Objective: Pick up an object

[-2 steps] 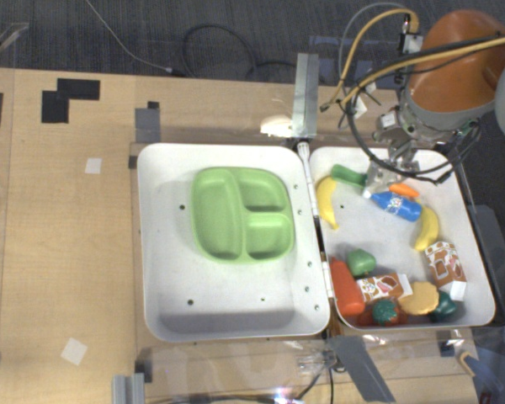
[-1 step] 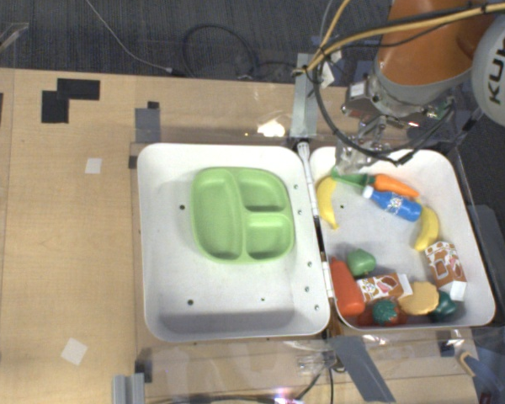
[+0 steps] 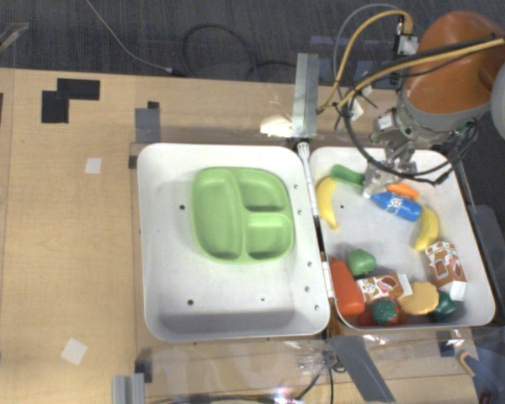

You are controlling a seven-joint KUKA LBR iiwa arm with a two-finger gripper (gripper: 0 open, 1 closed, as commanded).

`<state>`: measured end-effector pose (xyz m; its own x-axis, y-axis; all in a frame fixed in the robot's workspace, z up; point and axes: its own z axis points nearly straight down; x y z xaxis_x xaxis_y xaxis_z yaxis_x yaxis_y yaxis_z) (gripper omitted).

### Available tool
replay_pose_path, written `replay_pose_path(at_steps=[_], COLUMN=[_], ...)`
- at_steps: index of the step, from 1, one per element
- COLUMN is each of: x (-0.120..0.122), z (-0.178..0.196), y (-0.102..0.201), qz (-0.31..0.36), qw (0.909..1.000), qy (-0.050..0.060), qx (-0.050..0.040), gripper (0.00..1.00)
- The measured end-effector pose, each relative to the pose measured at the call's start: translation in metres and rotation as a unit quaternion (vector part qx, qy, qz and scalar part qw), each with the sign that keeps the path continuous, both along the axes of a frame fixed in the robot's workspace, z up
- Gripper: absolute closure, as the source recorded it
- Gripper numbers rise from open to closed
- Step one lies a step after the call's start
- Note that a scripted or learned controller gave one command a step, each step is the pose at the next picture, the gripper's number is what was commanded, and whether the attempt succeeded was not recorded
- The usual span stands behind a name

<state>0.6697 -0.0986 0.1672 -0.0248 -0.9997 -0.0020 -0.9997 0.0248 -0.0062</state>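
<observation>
Over the right bin's upper half, the hand hangs from the grey arm, whose orange band bulges at two o'clock in the view. Cables and wrist hardware crowd the hand, so I cannot tell how it stands or whether it has hold of anything. It sits just above a blue object with an orange piece on its upper edge; whether they touch is unclear.

At nine o'clock from the hand lies a green vegetable, and just below that a yellow banana curves along the bin's left wall. At four o'clock from the hand a second banana lies near the right wall, with a brown and white carton below it.

Toward six o'clock the bin's lower end holds a cluster: a green rounded item, a red-orange carrot-like piece, a small printed box, a tan round piece, and a dark green item in the corner.

All of these rest in the right bin. Just beside it at nine o'clock, the left bin carries a green divided tray lying flat. Both bins sit on the wooden counter, which has black patches toward ten o'clock.
</observation>
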Motion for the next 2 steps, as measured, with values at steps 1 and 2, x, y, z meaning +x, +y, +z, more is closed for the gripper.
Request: replay_pose_path(at_steps=[1,2], x=[-0.0052,-0.0050], z=[0.0214,0.0209], y=[-0.0668,-0.0647], qz=[0.117,0.118], qw=[0.9931,0.9930], qy=[-0.002,-0.002], qx=[-0.0015,-0.0006], gripper=[1.00,0.00])
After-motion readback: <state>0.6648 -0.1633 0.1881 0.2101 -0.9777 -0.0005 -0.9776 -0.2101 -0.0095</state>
